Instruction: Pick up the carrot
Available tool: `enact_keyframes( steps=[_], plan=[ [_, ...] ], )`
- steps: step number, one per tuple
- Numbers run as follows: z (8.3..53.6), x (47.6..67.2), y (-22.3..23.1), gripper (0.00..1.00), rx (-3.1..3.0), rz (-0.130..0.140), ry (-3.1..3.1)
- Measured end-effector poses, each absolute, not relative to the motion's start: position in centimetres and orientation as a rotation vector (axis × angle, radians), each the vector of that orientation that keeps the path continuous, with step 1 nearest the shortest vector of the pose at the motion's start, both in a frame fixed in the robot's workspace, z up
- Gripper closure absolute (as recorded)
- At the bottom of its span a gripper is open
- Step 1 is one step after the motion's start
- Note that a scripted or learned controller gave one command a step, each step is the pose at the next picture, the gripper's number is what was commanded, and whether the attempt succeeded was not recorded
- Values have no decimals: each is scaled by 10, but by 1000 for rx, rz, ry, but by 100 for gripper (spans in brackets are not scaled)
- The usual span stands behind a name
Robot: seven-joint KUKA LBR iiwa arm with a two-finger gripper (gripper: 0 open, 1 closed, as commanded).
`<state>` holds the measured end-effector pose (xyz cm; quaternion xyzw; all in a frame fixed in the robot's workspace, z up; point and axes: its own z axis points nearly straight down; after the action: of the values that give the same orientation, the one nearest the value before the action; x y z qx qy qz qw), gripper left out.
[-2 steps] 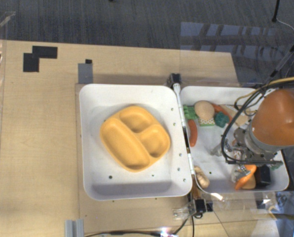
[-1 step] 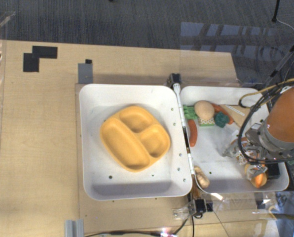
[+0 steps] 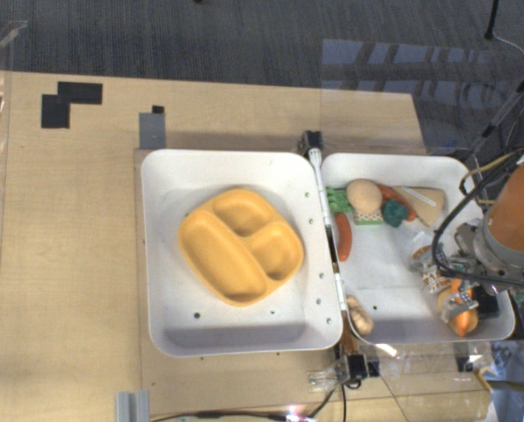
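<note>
An orange thing (image 3: 462, 323) that looks like the carrot lies in the near right corner of the right bin (image 3: 394, 262). My gripper (image 3: 453, 295) is low over that corner, directly above the orange thing and covering part of it. Whether it touches the orange thing is hidden by the gripper body. The arm's orange band (image 3: 519, 209) rises to the right of the bin.
At the back of the right bin lie a green piece (image 3: 337, 202), a beige roll (image 3: 364, 196), a teal and orange piece (image 3: 395, 210) and a cheese wedge (image 3: 425, 202). A red sausage (image 3: 342, 235) and a beige item (image 3: 360, 318) lie by the divider. The left bin (image 3: 165, 236) holds a yellow divided plate (image 3: 241, 246).
</note>
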<state>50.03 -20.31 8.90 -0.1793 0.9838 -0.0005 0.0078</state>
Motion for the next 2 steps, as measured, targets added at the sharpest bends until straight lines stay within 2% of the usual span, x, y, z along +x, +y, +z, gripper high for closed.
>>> enact_keyframes(
  steps=[1, 2],
  plan=[
    [102, 505, -203, 100, -560, -9, 3064],
    [102, 505, -202, 0, -561, -7, 3063]
  ],
)
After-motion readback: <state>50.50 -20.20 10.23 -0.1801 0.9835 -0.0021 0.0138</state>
